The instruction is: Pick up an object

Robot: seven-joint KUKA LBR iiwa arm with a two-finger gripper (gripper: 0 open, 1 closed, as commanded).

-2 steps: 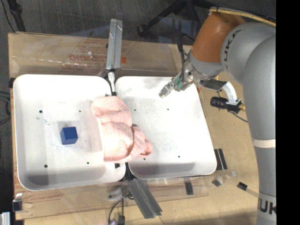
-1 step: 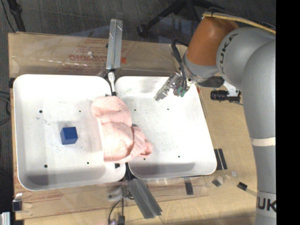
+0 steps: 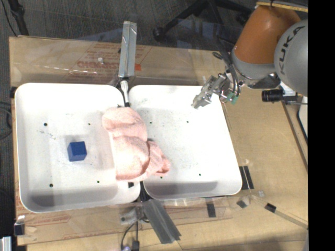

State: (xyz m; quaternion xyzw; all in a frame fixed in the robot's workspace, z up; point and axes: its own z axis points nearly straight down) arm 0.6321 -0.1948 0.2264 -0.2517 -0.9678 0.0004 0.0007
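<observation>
Pink cloth (image 3: 133,143) lies crumpled across the ridge between the two white bins (image 3: 209,171), its long axis running near-to-far, well to the left of and nearer the camera than the gripper (image 3: 201,101), which hangs over the right bin's far edge, holding nothing visible.
</observation>
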